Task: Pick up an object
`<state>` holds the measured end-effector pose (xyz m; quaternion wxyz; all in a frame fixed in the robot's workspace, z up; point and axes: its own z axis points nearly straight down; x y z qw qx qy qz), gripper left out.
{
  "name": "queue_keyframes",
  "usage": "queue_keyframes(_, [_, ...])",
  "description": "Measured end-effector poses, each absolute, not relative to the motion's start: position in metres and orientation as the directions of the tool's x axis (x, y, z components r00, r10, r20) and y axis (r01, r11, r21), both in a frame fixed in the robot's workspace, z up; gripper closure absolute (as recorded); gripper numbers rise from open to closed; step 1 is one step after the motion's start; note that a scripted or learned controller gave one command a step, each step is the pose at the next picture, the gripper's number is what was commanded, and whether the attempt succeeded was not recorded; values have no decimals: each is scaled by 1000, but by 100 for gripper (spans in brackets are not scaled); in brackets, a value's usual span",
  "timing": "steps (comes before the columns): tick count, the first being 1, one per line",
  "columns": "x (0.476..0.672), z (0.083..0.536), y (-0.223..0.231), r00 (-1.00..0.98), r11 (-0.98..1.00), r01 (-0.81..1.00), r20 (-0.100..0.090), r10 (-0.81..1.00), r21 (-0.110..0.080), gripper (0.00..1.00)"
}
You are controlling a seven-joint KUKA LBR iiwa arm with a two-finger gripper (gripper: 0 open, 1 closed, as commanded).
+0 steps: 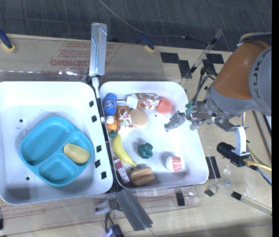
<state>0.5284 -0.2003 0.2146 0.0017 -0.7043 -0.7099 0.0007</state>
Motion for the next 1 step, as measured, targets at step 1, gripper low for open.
queue_keyframes(1, [519,97,-128,-25,25,1000,4,1000,-12,0])
